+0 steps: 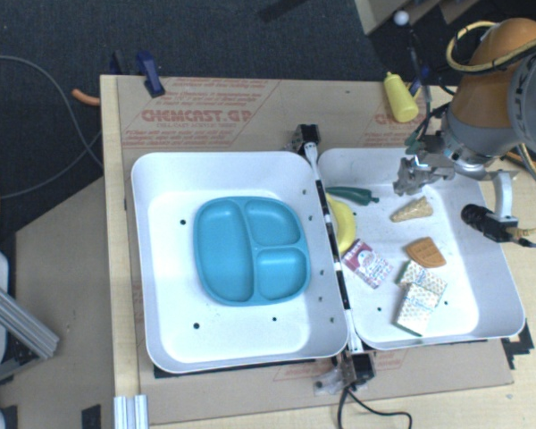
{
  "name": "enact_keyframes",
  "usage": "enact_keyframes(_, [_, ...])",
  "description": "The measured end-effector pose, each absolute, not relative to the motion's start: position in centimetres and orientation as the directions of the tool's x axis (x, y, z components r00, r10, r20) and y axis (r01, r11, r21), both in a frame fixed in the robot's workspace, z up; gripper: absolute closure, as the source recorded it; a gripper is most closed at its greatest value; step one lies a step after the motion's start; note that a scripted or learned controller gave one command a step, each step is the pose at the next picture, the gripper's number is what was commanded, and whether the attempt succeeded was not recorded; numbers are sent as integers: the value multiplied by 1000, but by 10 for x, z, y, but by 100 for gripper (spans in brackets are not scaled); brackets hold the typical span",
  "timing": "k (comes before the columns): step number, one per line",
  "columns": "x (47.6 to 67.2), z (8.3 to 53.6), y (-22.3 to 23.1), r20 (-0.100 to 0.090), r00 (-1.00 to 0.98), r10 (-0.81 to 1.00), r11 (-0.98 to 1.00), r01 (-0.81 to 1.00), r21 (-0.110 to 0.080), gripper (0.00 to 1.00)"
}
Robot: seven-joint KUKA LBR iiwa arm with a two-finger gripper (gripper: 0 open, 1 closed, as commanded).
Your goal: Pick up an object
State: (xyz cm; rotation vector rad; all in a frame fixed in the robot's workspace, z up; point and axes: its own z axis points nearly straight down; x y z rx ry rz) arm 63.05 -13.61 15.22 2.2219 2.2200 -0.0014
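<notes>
My gripper [414, 175] hangs over the far part of the right bin [491, 307], just above a tan wedge-shaped piece [414, 209]. Nothing shows between its fingers. Below the wedge lies a brown cookie-like piece [425, 252]. Near the bin's front sits a white patterned packet [420, 298]. A small red and white packet [367, 264] lies toward the bin's left side, next to a yellow banana [343, 225]. A green-handled tool [351, 194] lies at the far left of the bin.
The left bin [161, 186] holds a blue divided plate [251, 249]. A yellow bottle-like object [399, 97] stands on the bench behind the right bin. A black clamp [306, 138] sits at the far end of the divider between the bins.
</notes>
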Motion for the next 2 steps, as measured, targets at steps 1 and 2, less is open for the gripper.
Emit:
enact_keyframes(1, [593,185,-62,2,-2,1000,2,1000,-2,100])
enact_keyframes(2, [593,185,-63,1,-1,1000,1,1000,-2,0])
